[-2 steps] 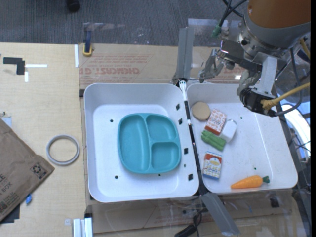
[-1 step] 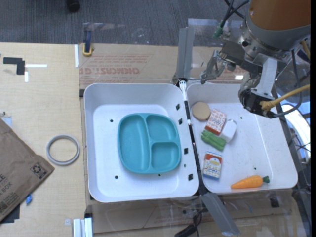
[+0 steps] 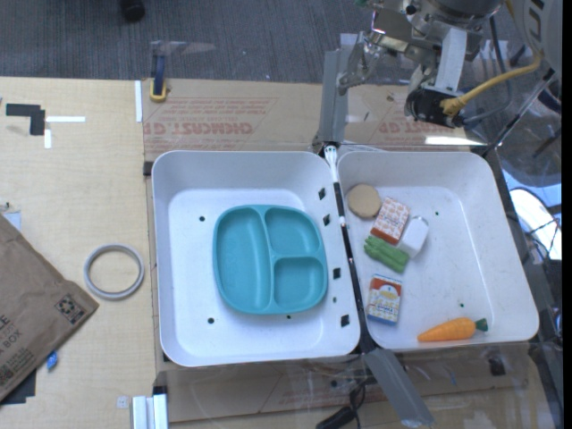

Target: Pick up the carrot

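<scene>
The carrot lies at the near edge of the right bin, well apart from the tool, which hangs above the bin's far rim; whether the tool is released or clenched cannot be told. A teal plate sits in the left bin.

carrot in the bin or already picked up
In the bin: the carrot lies flat on the right bin floor, near its front edge.

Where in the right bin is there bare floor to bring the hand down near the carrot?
Bare floor runs along the right bin's right wall, above the carrot, and between carrot and small carton. The upper left is crowded: cookie, red-and-white box, white block, green piece.
</scene>
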You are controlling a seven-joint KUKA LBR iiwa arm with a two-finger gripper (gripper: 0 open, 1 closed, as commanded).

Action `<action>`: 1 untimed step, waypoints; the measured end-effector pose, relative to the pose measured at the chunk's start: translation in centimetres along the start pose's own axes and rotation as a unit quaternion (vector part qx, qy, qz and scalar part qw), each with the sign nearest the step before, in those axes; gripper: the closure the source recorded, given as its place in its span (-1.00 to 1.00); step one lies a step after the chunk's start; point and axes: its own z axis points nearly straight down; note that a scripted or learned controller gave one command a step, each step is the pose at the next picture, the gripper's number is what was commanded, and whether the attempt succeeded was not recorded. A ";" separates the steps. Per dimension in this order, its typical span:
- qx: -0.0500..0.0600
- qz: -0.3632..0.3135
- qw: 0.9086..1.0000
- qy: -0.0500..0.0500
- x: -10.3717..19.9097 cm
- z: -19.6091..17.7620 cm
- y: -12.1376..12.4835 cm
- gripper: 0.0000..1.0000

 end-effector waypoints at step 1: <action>0.000 -0.090 0.996 0.000 -1.9 -0.1 -6.5 -1.00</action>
